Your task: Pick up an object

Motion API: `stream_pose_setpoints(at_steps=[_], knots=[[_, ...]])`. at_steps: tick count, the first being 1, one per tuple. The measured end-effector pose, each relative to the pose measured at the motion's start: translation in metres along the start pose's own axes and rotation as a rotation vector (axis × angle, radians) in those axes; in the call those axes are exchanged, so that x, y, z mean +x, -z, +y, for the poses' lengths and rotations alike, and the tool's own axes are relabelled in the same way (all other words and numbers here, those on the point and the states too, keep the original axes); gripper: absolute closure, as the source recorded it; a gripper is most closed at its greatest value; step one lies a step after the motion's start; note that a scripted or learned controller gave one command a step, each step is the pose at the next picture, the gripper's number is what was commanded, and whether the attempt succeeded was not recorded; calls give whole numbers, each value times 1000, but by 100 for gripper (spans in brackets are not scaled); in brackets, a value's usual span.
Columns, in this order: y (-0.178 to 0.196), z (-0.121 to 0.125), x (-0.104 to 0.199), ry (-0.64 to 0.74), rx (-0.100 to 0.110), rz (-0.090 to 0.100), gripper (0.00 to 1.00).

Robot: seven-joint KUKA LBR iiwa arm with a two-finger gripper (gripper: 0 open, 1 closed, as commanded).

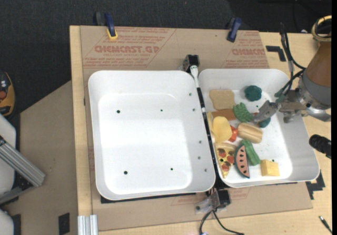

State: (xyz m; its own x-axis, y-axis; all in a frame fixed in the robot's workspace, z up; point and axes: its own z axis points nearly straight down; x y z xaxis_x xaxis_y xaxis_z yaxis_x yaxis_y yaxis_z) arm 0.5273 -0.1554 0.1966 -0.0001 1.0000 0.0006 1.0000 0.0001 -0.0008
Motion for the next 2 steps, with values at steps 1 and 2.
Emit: stream_pose_setpoints(at_steps=[1, 2], knots=[[-99, 14, 6, -1, -6, -3, 0], [-110, 70, 58, 5, -9, -3, 0]])
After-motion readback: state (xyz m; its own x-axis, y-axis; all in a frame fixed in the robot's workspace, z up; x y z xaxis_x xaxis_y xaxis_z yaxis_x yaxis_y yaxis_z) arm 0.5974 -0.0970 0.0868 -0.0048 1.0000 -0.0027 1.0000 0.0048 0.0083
